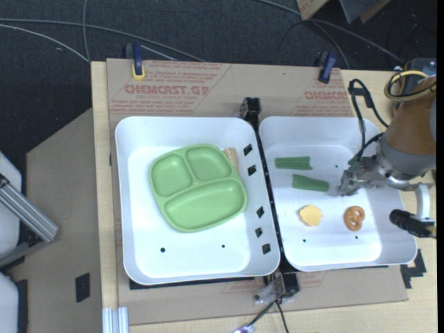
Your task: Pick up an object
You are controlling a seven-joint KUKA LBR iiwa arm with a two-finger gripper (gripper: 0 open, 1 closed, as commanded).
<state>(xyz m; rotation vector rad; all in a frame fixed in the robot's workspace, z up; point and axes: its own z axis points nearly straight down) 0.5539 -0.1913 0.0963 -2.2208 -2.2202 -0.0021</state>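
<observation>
Your tool [349, 183] hangs low over the right bin [333, 257], near that bin's right side, at the end of the grey arm with its orange band [413, 123]. Its tip is a dark, blurred cluster from this height, so you cannot tell whether it is parted or closed, and nothing can be seen gripped in it.

Just to the tool's left, nearly touching its tip, lies a green strip [309, 183]. A second green strip [292, 163] lies further left and a little up, apart from the first. Below the tool sits a small brown pretzel-shaped piece [354, 218], close by but clear of the tip. Left of that piece, and below-left of the tool, rests a yellow chunk [311, 216].

Well to the tool's left, in the left bin [187, 262], sits a green divided plate [199, 186] with three compartments, tilted a little askew. A small tan item [231, 159] shows at the plate's upper right edge, partly hidden by it.

The board on the counter [182, 87] beyond the bins carries red print: you can read "CHEMCAST GP" behind the left bin, and a partly cut-off "CHEMCAS" behind the right one. Smaller lines beneath are too fine to read. Two blue clamps [138, 60] pin that board's far edge.
</observation>
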